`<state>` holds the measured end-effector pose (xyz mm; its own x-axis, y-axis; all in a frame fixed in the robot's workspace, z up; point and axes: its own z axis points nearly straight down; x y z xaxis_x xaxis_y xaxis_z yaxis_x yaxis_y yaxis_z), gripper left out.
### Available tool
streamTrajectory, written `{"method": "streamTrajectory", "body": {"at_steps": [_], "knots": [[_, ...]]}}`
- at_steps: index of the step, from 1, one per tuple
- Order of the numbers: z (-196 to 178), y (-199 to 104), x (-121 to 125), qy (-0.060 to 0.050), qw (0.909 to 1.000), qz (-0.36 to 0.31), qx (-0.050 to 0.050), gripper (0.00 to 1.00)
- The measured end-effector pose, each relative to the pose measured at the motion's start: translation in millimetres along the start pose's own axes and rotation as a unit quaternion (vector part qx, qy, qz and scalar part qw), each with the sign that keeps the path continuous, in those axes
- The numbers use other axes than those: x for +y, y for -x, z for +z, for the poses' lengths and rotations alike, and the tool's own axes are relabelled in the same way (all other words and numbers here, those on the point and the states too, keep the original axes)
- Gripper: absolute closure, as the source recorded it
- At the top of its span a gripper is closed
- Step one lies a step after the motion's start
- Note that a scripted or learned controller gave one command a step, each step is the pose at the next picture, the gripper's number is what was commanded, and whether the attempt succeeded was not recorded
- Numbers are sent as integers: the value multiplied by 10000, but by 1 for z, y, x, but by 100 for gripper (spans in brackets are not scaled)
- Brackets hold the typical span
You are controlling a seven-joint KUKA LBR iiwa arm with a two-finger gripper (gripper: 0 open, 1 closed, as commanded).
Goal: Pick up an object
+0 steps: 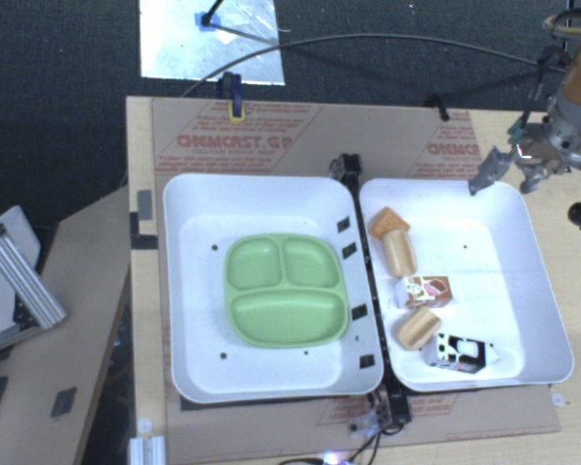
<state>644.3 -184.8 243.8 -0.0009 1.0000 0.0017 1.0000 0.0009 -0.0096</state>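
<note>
- While the arm (576, 85) reaches in from the right, its gripper (511, 172) hangs over the far right corner of the right bin (547, 303), its two fingers spread apart with nothing between them.
- Nearest the gripper, to its left and a little toward the camera, an orange piece (386, 222) lies touching a tan roll (399, 252) in the right bin.
- Further toward the camera from the gripper, a small red and white packet (428, 290) sits just beside a second tan roll (417, 326).
- Furthest from the gripper within that bin, a black and white item (459, 353) rests near the front wall, just beside the second tan roll.
- Well to the gripper's left, the left bin (189, 260) holds a green divided plate (286, 290) with three compartments.
- Both bins rest side by side on a cardboard sheet (271, 134) printed with red lettering.
- Far to the gripper's left, beyond the cardboard, a shiny silver sheet (174, 37) lies on dark carpet (48, 85).
</note>
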Motion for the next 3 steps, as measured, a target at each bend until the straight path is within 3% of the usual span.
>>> {"method": "streamTrajectory", "body": {"at_steps": [1,3], "knots": [[-7,-1,2,55,10000,-13,-11,0],[77,-5,5,44,10000,-22,-9,0]]}}
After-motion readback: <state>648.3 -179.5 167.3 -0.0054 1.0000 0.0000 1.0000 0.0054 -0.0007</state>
